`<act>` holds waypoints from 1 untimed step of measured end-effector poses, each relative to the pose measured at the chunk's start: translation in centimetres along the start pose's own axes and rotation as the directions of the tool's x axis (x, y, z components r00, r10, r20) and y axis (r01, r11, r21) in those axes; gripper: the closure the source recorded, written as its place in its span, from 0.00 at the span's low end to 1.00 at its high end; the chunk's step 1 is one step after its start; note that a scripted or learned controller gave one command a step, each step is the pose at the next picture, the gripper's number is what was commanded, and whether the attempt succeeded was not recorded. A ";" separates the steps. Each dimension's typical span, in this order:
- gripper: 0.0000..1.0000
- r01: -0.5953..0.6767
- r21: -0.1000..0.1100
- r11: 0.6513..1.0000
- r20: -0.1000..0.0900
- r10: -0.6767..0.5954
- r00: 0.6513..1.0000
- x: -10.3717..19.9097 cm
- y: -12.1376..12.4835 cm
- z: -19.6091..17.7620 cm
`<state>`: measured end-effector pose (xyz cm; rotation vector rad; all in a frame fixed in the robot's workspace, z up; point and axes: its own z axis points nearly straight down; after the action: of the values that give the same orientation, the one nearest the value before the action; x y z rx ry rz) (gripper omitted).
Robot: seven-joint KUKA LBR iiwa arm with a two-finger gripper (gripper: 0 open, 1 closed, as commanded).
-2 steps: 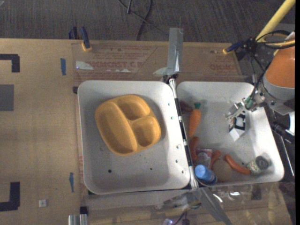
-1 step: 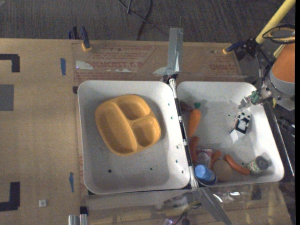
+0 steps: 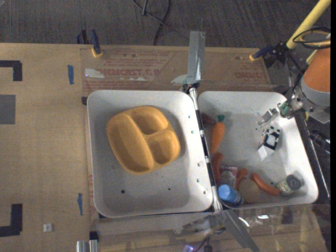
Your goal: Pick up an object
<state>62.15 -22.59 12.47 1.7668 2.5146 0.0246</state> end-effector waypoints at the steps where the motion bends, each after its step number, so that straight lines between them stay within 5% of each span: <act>1: 0.00 0.227 0.036 0.973 -0.052 -0.225 0.973 0.3 0.8 2.9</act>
<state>63.00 -22.09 9.57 1.4988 2.7530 0.0023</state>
